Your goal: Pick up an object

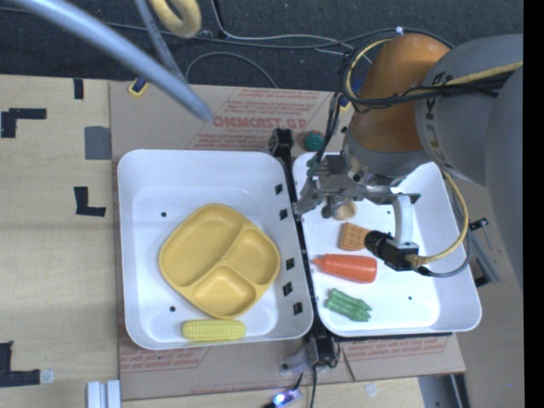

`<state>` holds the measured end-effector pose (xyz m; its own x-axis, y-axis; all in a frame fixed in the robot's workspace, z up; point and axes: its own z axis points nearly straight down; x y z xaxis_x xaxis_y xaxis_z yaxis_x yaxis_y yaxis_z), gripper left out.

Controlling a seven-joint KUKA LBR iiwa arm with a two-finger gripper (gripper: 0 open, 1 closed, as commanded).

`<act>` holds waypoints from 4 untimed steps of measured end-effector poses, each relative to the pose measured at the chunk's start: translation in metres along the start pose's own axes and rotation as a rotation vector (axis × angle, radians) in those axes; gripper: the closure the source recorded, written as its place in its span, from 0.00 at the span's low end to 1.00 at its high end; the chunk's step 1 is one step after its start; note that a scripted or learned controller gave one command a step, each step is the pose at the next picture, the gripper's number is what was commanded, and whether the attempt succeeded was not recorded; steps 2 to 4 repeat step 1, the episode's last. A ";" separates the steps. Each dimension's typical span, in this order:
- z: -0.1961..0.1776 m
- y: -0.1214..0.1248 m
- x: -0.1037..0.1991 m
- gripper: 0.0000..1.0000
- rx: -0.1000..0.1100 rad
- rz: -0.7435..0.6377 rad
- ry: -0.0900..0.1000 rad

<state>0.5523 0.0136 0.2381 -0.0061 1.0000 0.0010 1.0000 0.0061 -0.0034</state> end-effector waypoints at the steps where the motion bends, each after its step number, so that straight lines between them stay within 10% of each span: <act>1: 0.009 -0.010 0.051 1.00 0.000 0.000 -0.001; 4: 0.009 -0.010 0.051 1.00 0.000 0.000 -0.001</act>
